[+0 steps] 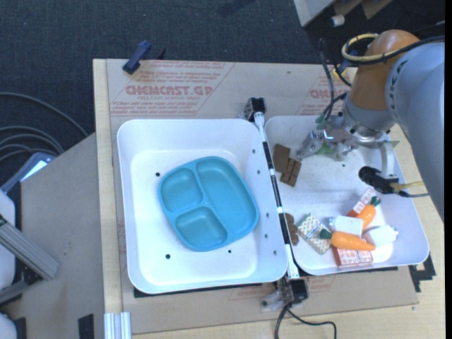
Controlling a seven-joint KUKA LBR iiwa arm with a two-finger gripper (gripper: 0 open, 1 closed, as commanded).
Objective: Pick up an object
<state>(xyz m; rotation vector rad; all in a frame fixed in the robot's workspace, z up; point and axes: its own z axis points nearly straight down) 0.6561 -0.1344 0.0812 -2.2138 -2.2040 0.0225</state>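
The worktop [106, 189] carries two bins: the left bin [134, 147] holds a blue tray [207, 202] at its centre. In the right bin [417, 242], the hand [326, 141] sits near the far edge; its state cannot be determined. A brown block [286, 164] lies by the bin's left edge, and carrots [351, 241] and small toys cluster at the near right corner.

We cannot tell how the hand [326, 141] stands, the arm [417, 83] runs off the right edge, and the toys' [349, 235] details blur.
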